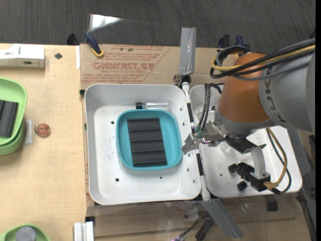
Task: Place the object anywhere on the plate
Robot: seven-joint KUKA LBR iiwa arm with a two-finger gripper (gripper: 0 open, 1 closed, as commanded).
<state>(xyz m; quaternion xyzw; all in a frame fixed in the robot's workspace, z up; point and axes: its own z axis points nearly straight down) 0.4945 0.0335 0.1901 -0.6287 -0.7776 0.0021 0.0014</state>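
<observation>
A teal square plate [173, 134] lies in the middle of the left white bin [100, 149]. A dark ribbed rectangular object [146, 141] rests flat on the plate, inside its rim. The grey arm with its orange band [243, 97] hangs over the right bin [286, 154]. Its gripper [193, 143] sits low at the divide between the two bins, just right of the plate's edge. The wrist hides most of it.
A small marker with a black cap [150, 105] lies in the left bin behind the plate. Cables and black fittings [248, 177] hang off the arm over the right bin. A cardboard sheet [125, 64] sits behind the bins and green dishes [10, 117] stand at far left.
</observation>
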